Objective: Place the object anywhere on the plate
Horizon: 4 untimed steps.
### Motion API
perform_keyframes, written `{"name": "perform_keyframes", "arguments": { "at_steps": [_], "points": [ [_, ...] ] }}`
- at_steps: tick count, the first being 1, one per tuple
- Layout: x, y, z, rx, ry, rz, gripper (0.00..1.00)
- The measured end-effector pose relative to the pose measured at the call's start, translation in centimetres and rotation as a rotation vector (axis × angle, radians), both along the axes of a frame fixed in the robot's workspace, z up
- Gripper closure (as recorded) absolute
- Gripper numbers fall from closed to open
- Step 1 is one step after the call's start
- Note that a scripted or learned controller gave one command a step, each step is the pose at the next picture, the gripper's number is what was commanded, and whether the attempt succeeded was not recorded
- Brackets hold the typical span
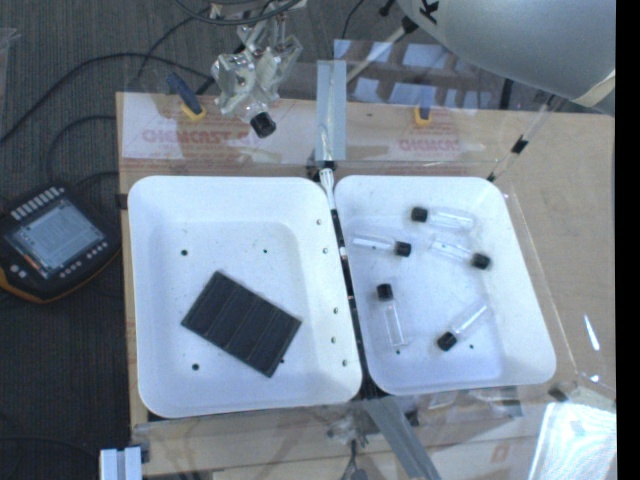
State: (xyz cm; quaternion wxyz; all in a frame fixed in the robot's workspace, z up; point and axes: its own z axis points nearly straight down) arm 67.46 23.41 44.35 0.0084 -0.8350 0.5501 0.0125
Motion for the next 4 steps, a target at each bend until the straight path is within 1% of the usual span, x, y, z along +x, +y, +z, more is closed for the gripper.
{"name": "perform_keyframes", "arguments": {
  "at_steps": [4],
  "points": [
    [1.0, -0.1, 2.8, 0.043, 0.010, -0.017, 1.00]
  ]
}}
